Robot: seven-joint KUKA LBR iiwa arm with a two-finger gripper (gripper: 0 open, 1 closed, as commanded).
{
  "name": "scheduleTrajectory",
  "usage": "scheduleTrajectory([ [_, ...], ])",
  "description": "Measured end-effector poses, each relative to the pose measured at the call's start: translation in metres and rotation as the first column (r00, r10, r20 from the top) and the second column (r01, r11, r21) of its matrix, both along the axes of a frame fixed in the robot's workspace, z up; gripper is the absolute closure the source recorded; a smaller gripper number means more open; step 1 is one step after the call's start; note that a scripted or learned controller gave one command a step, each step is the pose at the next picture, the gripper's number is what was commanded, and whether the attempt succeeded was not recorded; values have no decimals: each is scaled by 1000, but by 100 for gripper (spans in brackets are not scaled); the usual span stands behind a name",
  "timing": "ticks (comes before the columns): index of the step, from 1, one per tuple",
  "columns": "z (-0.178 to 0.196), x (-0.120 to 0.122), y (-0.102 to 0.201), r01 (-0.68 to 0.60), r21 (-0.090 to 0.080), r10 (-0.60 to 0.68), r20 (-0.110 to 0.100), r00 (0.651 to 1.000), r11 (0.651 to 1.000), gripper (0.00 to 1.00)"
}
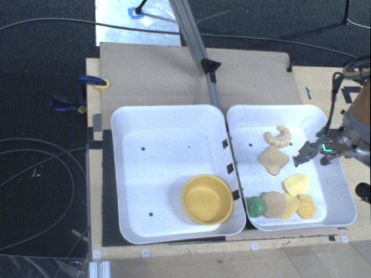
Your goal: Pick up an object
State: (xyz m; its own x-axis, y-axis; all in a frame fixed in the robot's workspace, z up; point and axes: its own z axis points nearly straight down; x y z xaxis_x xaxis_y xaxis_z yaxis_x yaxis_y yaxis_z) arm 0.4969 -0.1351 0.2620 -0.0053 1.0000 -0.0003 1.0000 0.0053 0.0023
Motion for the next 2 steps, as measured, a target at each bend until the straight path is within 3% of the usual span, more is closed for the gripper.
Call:
scheduleTrajectory([
  [1, 0, 0, 0, 0, 0, 0, 1, 1000, 1000, 0],
  [2, -53, -9, 4, 3, 1, -3, -4, 1000, 1000, 0],
])
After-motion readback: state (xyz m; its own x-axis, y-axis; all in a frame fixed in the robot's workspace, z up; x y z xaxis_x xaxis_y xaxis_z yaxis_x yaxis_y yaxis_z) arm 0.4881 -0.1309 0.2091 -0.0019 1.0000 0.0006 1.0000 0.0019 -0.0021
